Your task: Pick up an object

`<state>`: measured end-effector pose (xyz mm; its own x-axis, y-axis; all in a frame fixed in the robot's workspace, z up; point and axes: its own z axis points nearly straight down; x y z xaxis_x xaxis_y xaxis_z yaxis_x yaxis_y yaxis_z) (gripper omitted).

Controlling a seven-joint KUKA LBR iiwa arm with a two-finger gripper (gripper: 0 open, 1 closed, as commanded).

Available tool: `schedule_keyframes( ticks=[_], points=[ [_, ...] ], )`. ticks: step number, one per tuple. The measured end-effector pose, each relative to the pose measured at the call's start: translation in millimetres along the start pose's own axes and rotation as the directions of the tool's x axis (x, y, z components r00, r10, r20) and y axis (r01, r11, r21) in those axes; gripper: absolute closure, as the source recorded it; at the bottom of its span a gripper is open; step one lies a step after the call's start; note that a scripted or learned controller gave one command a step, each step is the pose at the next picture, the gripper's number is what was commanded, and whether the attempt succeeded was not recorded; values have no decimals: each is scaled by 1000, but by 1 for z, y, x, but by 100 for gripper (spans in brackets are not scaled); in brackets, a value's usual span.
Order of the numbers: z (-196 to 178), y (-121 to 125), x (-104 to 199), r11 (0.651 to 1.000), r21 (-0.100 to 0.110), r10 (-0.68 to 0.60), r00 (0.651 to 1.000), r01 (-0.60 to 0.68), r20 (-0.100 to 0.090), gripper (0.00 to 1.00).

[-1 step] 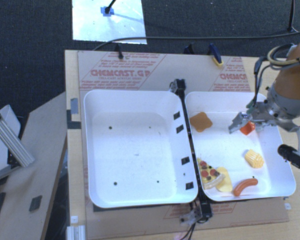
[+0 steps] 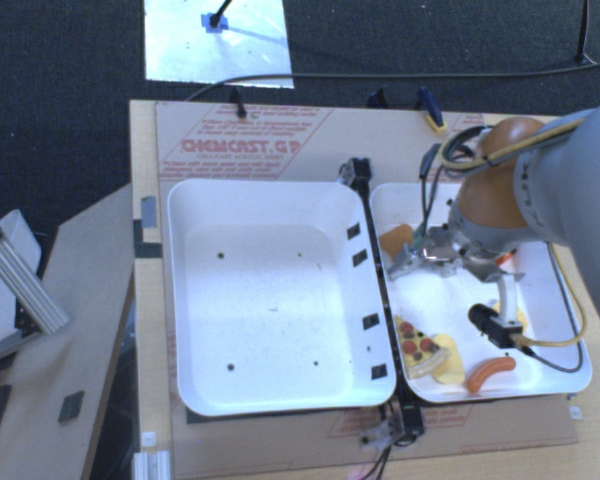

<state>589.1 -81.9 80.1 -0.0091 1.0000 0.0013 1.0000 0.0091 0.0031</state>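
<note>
Grey metal gripper (image 2: 412, 258), its state impossible to tell, sits low inside the right shallow white plastic bin (image 2: 570, 368), beside an orange-brown bread-shaped toy (image 2: 395, 239); a pizza-slice toy (image 2: 418, 346) and a sausage toy (image 2: 489, 371) lie near that bin's front wall.

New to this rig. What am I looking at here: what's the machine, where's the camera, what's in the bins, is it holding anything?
One fixed camera looks down at a slant on a bench with two shallow white bins side by side. The grey machine with the orange band is a robot arm reaching in from the right; its gripper is low inside the right bin. That bin has toy food: an orange-brown piece just beside the gripper, a pizza slice and a sausage near the front. The left bin sits alongside. Whether the gripper holds anything can't be made out from this angle.
</note>
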Motion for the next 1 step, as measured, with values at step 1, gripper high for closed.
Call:
schedule_keyframes(
  ticks=[1],
  points=[
    [-9, -61, -51, 1000, 7, 13, 1000, -13, 3, 0]
  ],
)
